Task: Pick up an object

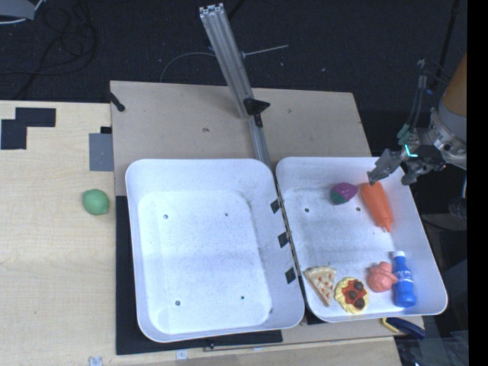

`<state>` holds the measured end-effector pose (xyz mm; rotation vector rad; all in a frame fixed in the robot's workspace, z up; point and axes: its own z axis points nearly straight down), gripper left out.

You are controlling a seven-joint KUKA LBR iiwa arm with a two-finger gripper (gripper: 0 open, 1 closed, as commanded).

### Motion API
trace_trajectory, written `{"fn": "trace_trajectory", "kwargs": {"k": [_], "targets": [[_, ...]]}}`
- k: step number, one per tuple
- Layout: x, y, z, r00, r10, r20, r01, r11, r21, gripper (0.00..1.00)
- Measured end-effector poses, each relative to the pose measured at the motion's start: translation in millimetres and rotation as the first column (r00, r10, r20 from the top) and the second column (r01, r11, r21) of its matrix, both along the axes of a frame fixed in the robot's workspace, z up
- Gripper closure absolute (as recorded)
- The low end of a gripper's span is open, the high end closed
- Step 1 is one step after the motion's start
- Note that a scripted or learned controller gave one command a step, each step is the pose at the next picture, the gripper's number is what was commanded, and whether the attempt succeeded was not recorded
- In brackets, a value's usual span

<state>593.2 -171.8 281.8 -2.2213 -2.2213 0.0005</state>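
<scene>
**Operator:** Claw (397, 172) status?

**Technician:** Released. Its two fingers (381, 168) stand spread apart at the far right corner of the right bin (427, 231). The left fingertip sits just beside the upper end of the carrot (377, 206). Whether it touches the carrot cannot be told from this view.

**Operator:** List the items from left to right.

**Technician:**
- A green ball (96, 202) lies on the wooden bench (46, 242), well apart from both bins.
- The left bin (145, 178) stands next, on a black mat (122, 311).
- A metal rail (232, 59) runs at a slant from the top of the view down to the gap between the bins.
- Black clips (283, 239) sit along that gap.

**Operator:** And the contents of the right bin?

**Technician:**
- A pizza slice (322, 283) lies near the front left.
- A round red and yellow toy (351, 294) lies just beside the pizza slice.
- A purple toy (343, 193) lies farther back, near the carrot.
- The carrot lies along the right wall, narrow end toward the front.
- A pink toy (380, 276) lies in the front right corner.
- A blue bottle (402, 280) with a white cap lies against the pink toy.

**Operator:** Where are the objects to be picked?

**Technician:** All lie on the floor of the right bin. The carrot is the one nearest the claw, and it is not gripped.
</scene>
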Motion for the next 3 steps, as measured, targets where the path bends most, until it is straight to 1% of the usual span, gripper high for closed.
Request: {"fn": "trace_trajectory", "kwargs": {"k": [1, 2, 3], "targets": [[0, 0, 0, 1.000, 0.000, 0.000, 0.000, 1.000, 0.000, 0.00], [-8, 8, -54, 1.000, 0.001, -0.005, -0.001, 1.000, 0.001, 0.00], [-12, 11, -97, 1.000, 0.001, -0.004, -0.001, 1.000, 0.001, 0.00]]}}
